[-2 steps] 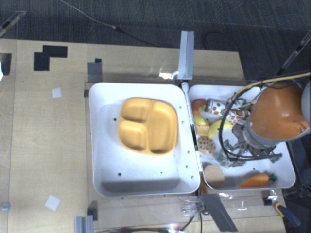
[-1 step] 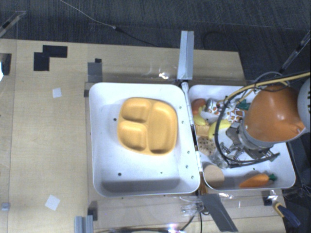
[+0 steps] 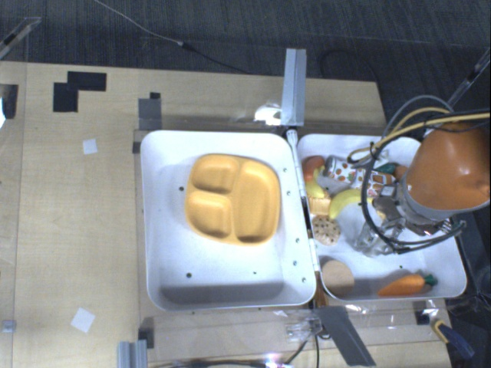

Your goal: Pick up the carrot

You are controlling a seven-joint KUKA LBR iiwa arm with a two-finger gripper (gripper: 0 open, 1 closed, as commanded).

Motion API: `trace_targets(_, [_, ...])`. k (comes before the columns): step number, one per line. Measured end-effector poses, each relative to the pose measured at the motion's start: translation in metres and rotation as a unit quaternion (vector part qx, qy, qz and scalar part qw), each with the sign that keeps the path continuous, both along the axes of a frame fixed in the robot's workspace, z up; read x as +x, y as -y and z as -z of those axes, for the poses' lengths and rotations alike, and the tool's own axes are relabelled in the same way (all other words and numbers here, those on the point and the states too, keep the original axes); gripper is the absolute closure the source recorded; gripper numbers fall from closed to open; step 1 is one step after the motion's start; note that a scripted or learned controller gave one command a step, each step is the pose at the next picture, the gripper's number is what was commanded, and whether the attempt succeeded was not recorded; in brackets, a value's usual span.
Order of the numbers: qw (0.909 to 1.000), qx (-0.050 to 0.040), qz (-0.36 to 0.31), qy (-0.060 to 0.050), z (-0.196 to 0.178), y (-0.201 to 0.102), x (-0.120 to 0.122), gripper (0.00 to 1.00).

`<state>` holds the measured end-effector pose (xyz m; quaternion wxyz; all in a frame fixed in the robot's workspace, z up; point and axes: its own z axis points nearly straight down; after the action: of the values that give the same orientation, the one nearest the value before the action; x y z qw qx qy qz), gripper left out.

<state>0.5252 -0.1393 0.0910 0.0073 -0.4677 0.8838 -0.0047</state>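
Observation:
The carrot (image 3: 404, 284), orange with a green top, lies flat near the front edge of the right bin (image 3: 460, 276), pointing left. The arm's orange band and grey wrist hang over the right bin's middle right. The gripper (image 3: 374, 240) sits below the wrist, above the bin floor, a short way up and left of the carrot. Nothing shows between it and the carrot.
The right bin also holds a banana (image 3: 343, 201), a cookie (image 3: 326, 230), a tan round piece (image 3: 336, 273), a reddish fruit (image 3: 313, 165) and a patterned packet (image 3: 345, 173). The left bin (image 3: 165, 267) holds a yellow divided tray (image 3: 233, 198). Cables loop above the wrist.

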Motion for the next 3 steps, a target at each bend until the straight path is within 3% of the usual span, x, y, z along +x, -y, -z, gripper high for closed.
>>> trace_targets(1, [0.9916, -0.0044, -0.130, -0.001, 0.001, 0.069, -0.034, 1.00])
trace_targets(2, [0.9500, -0.0036, -0.312, -0.003, 0.002, 0.064, -0.027, 1.00])
trace_targets(3, [0.8410, -0.0048, -0.541, -0.005, 0.000, 0.057, -0.023, 1.00])
